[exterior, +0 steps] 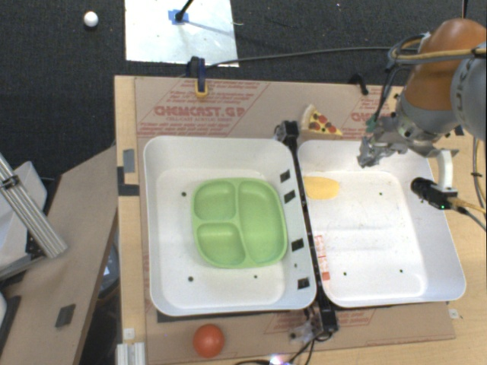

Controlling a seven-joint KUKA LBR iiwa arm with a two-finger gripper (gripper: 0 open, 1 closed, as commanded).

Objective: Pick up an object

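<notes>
A yellow object [322, 188] lies flat in the right bin [396, 280], near its upper-left corner — untouched. The gripper [368, 157] hovers over that bin's far edge, jaws too blurred to tell. Left bin [163, 280] holds a green divided plate [239, 222]. Pizza-slice toy [320, 122] and orange ball [208, 340] sit on the table [251, 105].

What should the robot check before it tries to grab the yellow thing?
1. Yellow piece lies in the right bin: ok.
2. Nothing lies on top of it: ok.
3. Tool is over the piece: not ok, it hangs at the bin's far edge, to the piece's right.
4. Piece is clear of the divider: not ok, it sits close to it.
5. Tool open: cannot tell.
</notes>
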